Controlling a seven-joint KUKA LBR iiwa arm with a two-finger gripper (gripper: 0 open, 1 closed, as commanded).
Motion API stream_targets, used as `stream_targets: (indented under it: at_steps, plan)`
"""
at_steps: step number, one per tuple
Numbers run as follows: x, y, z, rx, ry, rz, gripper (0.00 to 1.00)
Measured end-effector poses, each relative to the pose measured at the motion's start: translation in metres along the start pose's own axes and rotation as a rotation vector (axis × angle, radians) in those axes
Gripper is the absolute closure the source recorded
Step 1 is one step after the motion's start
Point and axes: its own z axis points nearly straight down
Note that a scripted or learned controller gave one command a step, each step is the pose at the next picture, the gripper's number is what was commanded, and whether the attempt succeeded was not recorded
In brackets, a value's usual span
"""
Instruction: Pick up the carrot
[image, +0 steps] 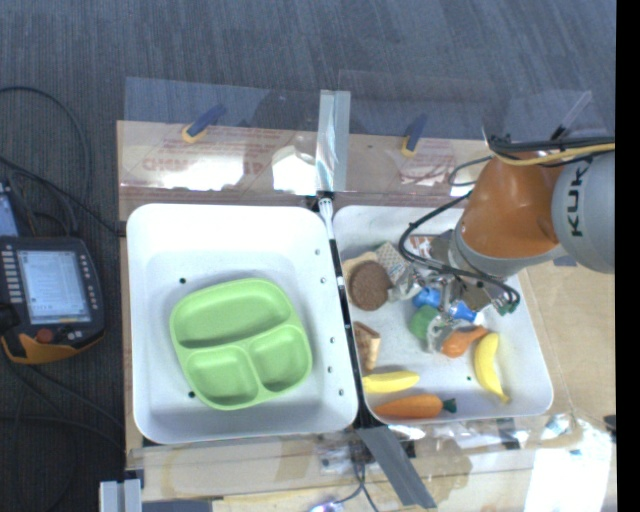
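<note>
Looking down on the counter, you have the grey arm with its orange band reaching in from the right and hanging over the right-hand shallow white bin (530, 395). The gripper (447, 318) sits low among the toys near the bin's middle, and I cannot tell how it is set (cables and the wrist body cover it).

The long orange plastic carrot with a dark green stub (409, 406) lies flat along the near wall of that bin, its stub pointing right, just below a small yellow banana (390, 381) and well clear of the gripper. Nothing is held that you can see.

I judge this to be the approach step, not yet the grasp. Just beside the gripper lies a rounder orange toy (461, 343), easy to mistake for the target, and a second yellow banana (489, 365) beyond it. The next move calls for travel toward the near wall, then a descent across the carrot's width, keeping off the first banana and the rim.
</note>
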Motion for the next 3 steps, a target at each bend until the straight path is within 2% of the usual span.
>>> stream_targets:
  at_steps: [1,2,3]
  plan:
    - [0.068,0.006,-0.001,0.0,-0.001,-0.42,0.0]
    - [0.037,0.051,-0.001,-0.001,-0.001,-0.095,0.0]
    - [0.034,0.051,-0.013,0.003,-0.007,-0.096,1.0]
